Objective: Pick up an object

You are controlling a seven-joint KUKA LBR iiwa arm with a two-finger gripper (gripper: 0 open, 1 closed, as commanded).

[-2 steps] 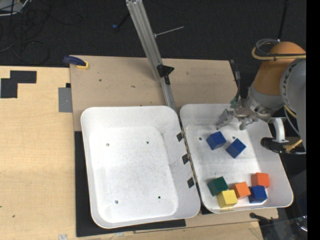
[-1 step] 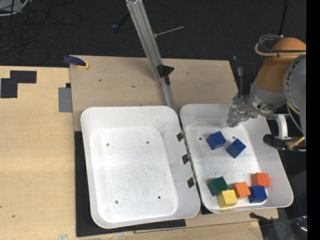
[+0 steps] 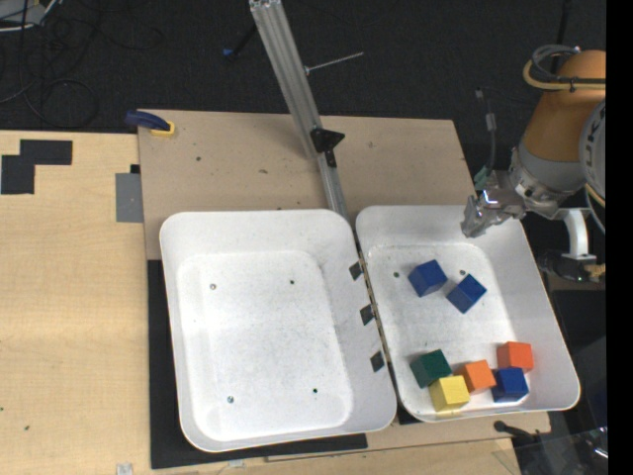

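Nearest to me, along the lower edge of the right bin (image 3: 554, 344), sits a cluster of cubes: a green cube (image 3: 429, 366), a yellow cube (image 3: 450, 392) just below it, an orange cube (image 3: 479, 375), a red-orange cube (image 3: 515, 355) and a small blue cube (image 3: 510, 384). They look packed together, some touching, and the blue and yellow ones sit close to the bin's lower wall, so I see little room around them.

Higher in the same bin, around the middle, I see two more blue cubes well apart from that cluster: one blue block (image 3: 427, 277) on the left and a second blue block (image 3: 466, 293) just beside it to the lower right. Both are turned at an angle to the bin walls, corners pointing roughly up and down the frame. Being cubes, they show me no long axis. White floor lies open on all sides of this pair.

My gripper (image 3: 479, 212) hangs at the upper right corner of the right bin, over its upper rim, above and to the right of the two blue blocks. I cannot tell how its fingers are set; nothing is visible between them.

To the left, the left bin (image 3: 188, 265) shares a clipped edge with the right one.

A slanted metal rail (image 3: 297, 87) runs from the top of the frame down to the bins' junction.
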